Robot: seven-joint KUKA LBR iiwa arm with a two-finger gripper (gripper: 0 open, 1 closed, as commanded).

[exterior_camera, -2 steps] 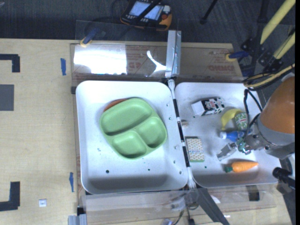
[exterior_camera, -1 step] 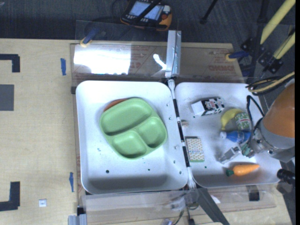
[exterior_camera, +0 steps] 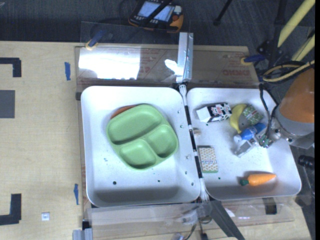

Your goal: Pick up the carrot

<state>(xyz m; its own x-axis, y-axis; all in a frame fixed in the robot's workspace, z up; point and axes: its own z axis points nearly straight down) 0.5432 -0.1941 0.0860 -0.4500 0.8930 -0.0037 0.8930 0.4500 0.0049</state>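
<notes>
Orange and tapered, the carrot (exterior_camera: 258, 179) lies on its side near the front edge of the right bin (exterior_camera: 285, 156), its green stem end pointing toward the divider between the two bins. Nothing touches it; bare white floor surrounds it.

My arm (exterior_camera: 298, 106) comes in from the right over the bin's far right corner, and my tool (exterior_camera: 250, 141) hangs low above the middle of the right bin, well apart from the carrot and farther back than it. I cannot tell how my tool stands, because its tip blends into a cluster of small blue and grey parts there. The carrot is not in its grip.

Just behind my tool sits a yellow round toy (exterior_camera: 243, 115) with a green-grey face. Beside that, toward the divider, lies a small white and black packet (exterior_camera: 214, 112). A small patterned card-like box (exterior_camera: 208, 159) lies flat near the divider, level with my tool.

The left bin (exterior_camera: 95, 149) holds a light green divided plate (exterior_camera: 142, 135) with three compartments, set at a slant, and a sliver of something orange-brown peeks out from under its back edge. Both bins rest on a pale wooden desk (exterior_camera: 37, 134), with a clear plastic sheet (exterior_camera: 130, 61) standing behind them.
</notes>
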